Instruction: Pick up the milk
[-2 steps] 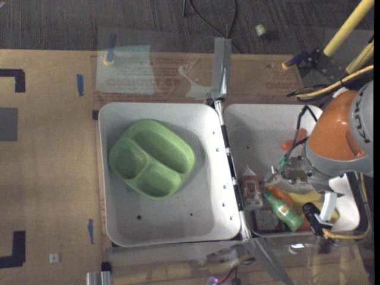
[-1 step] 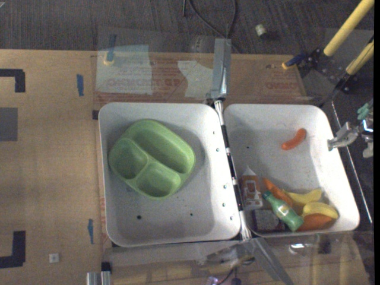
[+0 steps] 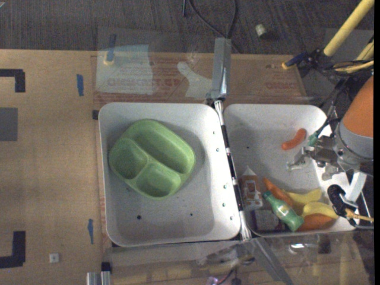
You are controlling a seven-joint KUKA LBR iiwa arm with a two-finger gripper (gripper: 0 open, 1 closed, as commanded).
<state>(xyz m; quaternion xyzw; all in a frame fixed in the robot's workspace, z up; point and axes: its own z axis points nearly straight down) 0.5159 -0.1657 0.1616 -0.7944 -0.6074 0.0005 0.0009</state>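
We see the gripper (image 3: 304, 158) low over the right bin (image 3: 261, 120), reaching in from the right edge of the view, the grey arm with its orange band (image 3: 362, 114) behind it. Whether it is apart or together we cannot tell; the metal parts at its tip blur together, and nothing shows clamped in it.

Closest to the gripper, just above and slightly left of it, lies a small orange sausage-shaped piece (image 3: 294, 139) on the bin floor. Below the gripper, toward the bin's near wall, a cluster of items sits together: a yellow banana (image 3: 312, 197), an orange rounded piece (image 3: 317, 221) touching it, a green bottle (image 3: 284, 212) lying tilted, and a carrot-like orange piece (image 3: 276, 190) beside the bottle's neck.

Farther left of the gripper, against the divider between the bins, stands the milk (image 3: 251, 189), a small white carton with a red-brown label, well apart from the gripper and just beside the carrot-like piece.

Farthest away, across the divider, the left bin (image 3: 119, 218) bears a green divided plate (image 3: 152, 157) with three compartments, set slightly askew in the bin's upper half.
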